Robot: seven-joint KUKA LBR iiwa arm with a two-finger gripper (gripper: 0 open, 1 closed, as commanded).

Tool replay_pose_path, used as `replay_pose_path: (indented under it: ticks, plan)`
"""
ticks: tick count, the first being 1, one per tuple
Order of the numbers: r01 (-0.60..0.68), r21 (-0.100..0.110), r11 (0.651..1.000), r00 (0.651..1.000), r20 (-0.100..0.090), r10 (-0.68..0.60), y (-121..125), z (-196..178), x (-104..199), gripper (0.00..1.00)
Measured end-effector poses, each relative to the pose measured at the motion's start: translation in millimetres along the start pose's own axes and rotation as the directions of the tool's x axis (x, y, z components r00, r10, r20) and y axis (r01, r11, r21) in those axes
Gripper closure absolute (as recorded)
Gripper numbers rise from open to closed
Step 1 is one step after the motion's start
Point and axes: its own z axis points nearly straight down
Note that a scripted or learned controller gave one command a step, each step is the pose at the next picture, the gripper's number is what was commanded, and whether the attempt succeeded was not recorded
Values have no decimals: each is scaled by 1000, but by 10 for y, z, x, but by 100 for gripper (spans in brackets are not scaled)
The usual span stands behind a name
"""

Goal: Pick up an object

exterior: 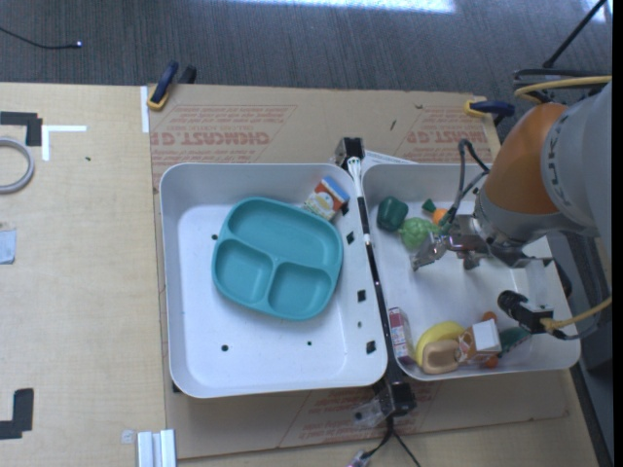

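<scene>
My gripper (429,252) hangs over the upper middle of the right bin (545,363), reaching in from the right on the grey arm with its orange band (521,163). Just above and left of it lie a light green lumpy item (416,231), a dark green item (391,212) and a small orange piece (440,216). The gripper's tip sits close under the light green item; whether they touch is unclear. At the bin's front lie a yellow and tan item (438,347), a small orange and white box (484,339) and a red-labelled tube (397,325).
The left bin (195,358) holds a teal divided plate (277,259) and a small packet (327,199) in its far right corner. A ridge with black clips (370,280) separates the two bins. Cables (569,319) trail along the right bin's right side.
</scene>
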Motion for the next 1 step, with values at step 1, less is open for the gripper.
replay_pose_path:
  ticks: [1]
  plan:
    - [2, 1, 1000, 1000, 0, -2, 704, -1, 203, 0]
